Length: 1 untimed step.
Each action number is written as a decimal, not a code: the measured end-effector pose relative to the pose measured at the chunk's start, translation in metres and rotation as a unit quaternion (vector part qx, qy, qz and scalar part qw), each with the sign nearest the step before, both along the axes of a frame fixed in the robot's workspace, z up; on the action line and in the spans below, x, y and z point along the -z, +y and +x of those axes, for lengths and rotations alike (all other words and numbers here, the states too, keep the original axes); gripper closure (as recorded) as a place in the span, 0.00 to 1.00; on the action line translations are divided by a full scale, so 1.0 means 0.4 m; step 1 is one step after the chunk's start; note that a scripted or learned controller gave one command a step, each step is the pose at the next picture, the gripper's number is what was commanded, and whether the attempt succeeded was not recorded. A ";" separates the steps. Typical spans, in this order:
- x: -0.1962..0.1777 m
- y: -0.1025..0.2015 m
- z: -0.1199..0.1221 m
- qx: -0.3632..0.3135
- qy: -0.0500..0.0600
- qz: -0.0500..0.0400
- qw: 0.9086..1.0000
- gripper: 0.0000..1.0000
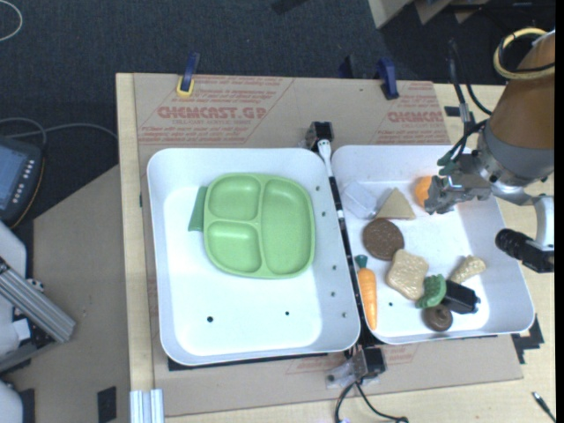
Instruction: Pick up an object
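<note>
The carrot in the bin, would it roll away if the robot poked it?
Probably a bit. The carrot looks round and tapered, so it would likely curve, not roll straight. It lies by the right bin wall, which should stop it. It looks like a stiff, light toy.

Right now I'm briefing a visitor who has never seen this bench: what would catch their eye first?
Probably the green divided plate, lying alone in the left bin. Next, the clutter of small toy foods in the right bin, with a carrot along its left edge and a brown cookie near the middle. The gripper hangs over that bin's far side, beside a small orange piece.
</note>
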<state>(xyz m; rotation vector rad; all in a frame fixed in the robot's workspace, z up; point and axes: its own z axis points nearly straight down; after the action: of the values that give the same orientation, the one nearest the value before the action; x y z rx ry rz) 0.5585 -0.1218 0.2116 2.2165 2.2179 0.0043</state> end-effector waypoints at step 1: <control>-0.036 0.000 0.002 0.000 0.001 0.000 1.000 1.00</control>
<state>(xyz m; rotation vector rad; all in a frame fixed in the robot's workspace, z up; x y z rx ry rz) 0.5594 -0.1219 0.2259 2.2175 2.2193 0.0035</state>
